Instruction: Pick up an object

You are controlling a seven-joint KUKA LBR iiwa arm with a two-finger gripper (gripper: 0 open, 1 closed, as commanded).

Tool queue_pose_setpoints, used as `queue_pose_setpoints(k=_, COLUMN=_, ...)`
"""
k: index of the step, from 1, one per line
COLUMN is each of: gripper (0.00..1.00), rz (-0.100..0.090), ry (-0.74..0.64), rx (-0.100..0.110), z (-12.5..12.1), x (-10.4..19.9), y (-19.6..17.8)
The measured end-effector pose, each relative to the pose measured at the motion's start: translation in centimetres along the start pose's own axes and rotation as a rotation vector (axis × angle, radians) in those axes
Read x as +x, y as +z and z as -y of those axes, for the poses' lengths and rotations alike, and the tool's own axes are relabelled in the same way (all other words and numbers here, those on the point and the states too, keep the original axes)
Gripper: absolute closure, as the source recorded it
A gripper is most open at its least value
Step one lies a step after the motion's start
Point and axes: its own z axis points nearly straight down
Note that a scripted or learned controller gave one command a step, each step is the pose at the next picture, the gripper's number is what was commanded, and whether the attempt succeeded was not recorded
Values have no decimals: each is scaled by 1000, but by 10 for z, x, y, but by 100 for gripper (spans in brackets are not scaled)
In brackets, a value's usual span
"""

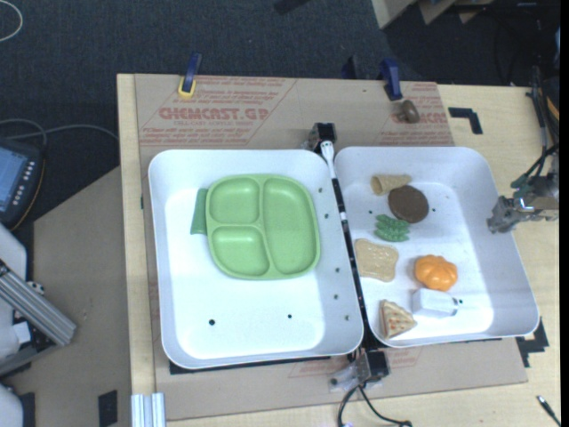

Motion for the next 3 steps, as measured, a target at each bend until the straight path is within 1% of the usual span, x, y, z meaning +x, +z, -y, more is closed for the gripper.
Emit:
queue_pose_setpoints(k=1, gripper=100, rz=0, ry=-1, rx=1, z=-1, x=-1, y=-20)
queue_pose_setpoints(k=2, gripper=100, rz=-3, ry=-7, rx=1, z=-20, x=54, y=-30)
queue_pose_setpoints(k=3, gripper=100, rz=-3, ry=-6, rx=3, z=-43, x=98, y=-19)
